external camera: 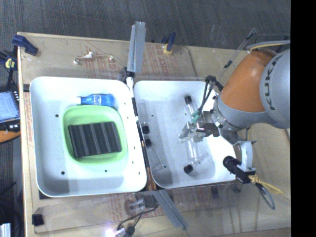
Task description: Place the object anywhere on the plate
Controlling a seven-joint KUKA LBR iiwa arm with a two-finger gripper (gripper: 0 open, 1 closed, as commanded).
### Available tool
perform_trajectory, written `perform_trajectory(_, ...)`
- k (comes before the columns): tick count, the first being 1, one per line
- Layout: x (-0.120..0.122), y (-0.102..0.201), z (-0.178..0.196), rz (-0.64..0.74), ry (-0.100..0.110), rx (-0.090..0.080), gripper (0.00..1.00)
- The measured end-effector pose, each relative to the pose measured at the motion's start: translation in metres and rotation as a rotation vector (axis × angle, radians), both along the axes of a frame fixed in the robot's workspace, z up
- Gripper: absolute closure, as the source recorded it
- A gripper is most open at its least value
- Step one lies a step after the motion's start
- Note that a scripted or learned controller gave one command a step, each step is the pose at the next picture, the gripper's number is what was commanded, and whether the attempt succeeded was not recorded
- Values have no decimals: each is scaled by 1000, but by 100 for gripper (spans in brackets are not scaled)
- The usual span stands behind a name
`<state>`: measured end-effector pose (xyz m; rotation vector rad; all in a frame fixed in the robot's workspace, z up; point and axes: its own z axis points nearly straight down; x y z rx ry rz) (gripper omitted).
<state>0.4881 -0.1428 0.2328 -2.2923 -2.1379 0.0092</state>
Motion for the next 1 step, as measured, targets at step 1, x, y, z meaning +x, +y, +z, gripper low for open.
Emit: perform_trajectory(1, 0, 0, 0, 0, 0, 0, 0)
